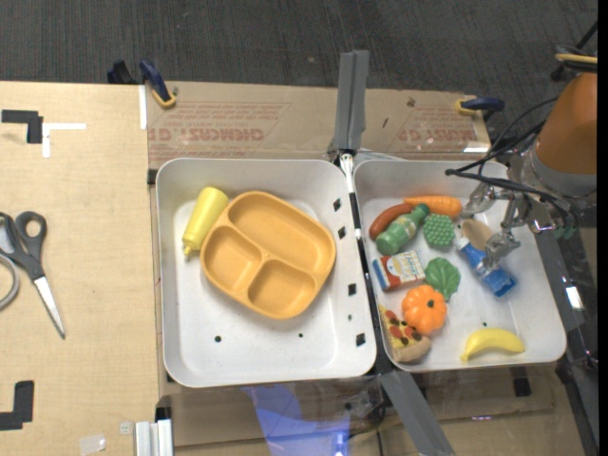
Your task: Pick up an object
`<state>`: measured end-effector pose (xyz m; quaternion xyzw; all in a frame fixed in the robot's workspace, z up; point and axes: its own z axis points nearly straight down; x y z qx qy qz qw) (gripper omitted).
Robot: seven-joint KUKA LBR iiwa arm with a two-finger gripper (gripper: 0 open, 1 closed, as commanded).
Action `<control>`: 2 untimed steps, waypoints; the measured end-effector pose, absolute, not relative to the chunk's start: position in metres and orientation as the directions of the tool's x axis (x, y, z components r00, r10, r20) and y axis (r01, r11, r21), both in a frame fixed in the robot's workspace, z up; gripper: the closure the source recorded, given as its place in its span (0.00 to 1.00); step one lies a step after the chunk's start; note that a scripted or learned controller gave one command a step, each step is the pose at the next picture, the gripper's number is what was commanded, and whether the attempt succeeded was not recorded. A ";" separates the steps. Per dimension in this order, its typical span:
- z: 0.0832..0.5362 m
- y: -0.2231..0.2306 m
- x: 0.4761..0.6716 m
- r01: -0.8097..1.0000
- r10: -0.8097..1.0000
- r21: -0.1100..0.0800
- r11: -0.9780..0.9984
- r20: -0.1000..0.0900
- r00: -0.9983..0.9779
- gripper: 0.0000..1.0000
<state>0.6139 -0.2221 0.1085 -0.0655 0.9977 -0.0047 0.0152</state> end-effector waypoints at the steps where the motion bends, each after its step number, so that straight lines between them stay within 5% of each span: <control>1: 0.096 -0.200 0.609 -0.118 -0.118 -0.002 0.993 -0.008 -0.993 0.00; 2: 0.093 -0.208 0.523 -0.021 -0.021 0.000 1.000 -0.003 -1.000 0.00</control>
